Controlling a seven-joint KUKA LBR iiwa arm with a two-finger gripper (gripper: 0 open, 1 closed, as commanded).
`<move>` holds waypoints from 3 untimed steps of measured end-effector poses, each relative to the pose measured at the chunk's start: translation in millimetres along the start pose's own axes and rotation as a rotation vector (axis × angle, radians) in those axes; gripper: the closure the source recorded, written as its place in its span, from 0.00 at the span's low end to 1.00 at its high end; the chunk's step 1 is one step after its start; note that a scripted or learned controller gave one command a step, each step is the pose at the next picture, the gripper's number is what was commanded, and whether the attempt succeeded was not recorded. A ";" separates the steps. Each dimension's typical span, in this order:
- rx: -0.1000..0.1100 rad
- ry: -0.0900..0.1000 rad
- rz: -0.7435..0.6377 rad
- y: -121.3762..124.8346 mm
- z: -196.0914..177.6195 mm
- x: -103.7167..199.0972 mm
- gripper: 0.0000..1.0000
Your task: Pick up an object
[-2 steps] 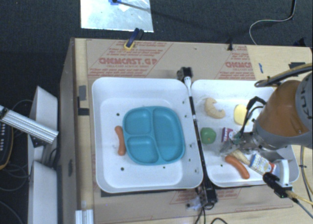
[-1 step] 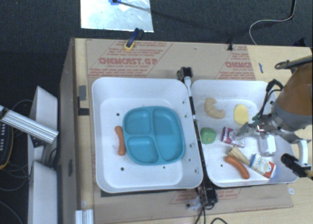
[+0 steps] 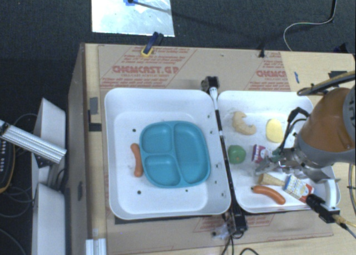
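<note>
I'm looking down on 2 white bins side by side, and my arm (image 3: 328, 128) reaches in from the right, its orange band over the right bin (image 3: 261, 99). The gripper (image 3: 271, 163) sits low in that bin, just right of a small dark red-and-white can (image 3: 258, 152) and above a cone-shaped pale piece (image 3: 270, 179); I can't tell how its fingers stand, the metal blurs together there. Around it I see a green ball (image 3: 236, 154) near the divider, a beige curved piece (image 3: 243, 123) toward the back, a yellow block (image 3: 274, 130) beside it, a red-orange sausage (image 3: 268, 194) at the front edge, and a small bottle with a red cap (image 3: 296, 187) lying under the wrist. In the left bin (image 3: 125, 109) there's a blue 3-compartment plate (image 3: 174, 153), with 1 more sausage (image 3: 137, 160) lying just left of it on the bin floor.
</note>
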State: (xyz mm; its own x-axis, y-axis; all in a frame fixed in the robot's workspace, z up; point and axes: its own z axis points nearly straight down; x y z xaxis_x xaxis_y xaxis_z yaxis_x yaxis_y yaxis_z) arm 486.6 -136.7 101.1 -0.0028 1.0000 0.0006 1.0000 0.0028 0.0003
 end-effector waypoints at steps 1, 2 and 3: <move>0.000 0.000 0.001 0.1 16.9 9.9 0.00; -0.002 -0.001 0.001 0.2 16.6 -0.7 0.00; -0.001 0.000 0.000 0.3 16.9 6.8 0.00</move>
State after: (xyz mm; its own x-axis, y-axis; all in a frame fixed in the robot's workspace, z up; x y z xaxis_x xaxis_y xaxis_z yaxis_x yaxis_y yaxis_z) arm 486.9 -129.9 84.2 -0.0024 1.0000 0.0005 1.0000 0.0024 0.0015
